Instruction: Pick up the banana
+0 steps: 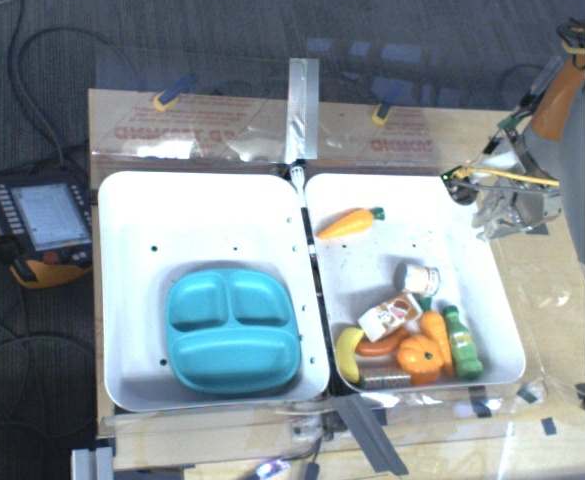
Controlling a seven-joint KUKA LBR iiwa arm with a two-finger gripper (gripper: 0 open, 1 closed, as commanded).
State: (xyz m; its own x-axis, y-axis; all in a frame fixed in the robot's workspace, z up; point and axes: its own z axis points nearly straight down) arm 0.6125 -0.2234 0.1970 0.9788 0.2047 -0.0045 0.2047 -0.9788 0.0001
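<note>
Camera view, looking down at a slant on two white bins set side by side. Right bin [472, 258]: the banana [348, 354] lay against its near-left corner, beside the dividing wall, touching a white carton [390, 316] and a red sausage-like piece [382, 347]. Just right of these, along the same bin's near wall, sat an orange fruit [420, 356], a second carrot-like orange piece [434, 326] and a green bottle [461, 342]; a small white jar [421, 279] stood just behind the cluster. A carrot [347, 222] lay alone toward the right bin's far-left corner, well apart from the banana. Left bin [142, 218]: a blue divided tray [233, 332] rested in its near half. The gripper [507, 213] hung over the right bin's far-right rim, well apart from the banana, holding nothing; whether its jaws stood wide or narrow could not be told.
</note>
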